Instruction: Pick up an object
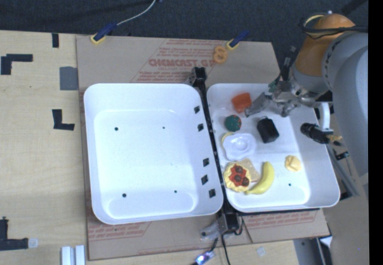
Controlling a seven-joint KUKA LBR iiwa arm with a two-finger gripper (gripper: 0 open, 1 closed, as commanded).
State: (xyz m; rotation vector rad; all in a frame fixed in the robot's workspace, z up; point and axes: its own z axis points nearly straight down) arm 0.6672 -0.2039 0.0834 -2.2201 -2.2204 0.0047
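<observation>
Hovered over the right bin (311, 195), nothing gripped.
Gripper (268, 106) spread open, empty; black block (267, 130) just below the jaws, long axis running away from them toward the banana (264, 179).

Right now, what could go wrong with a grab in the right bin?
1. The gripper sits between the orange block and the black block; a descent may knock one aside.
2. The banana touches the pizza toy, so a grab there could drag both.
3. The yellow piece is small and could slip.
</observation>
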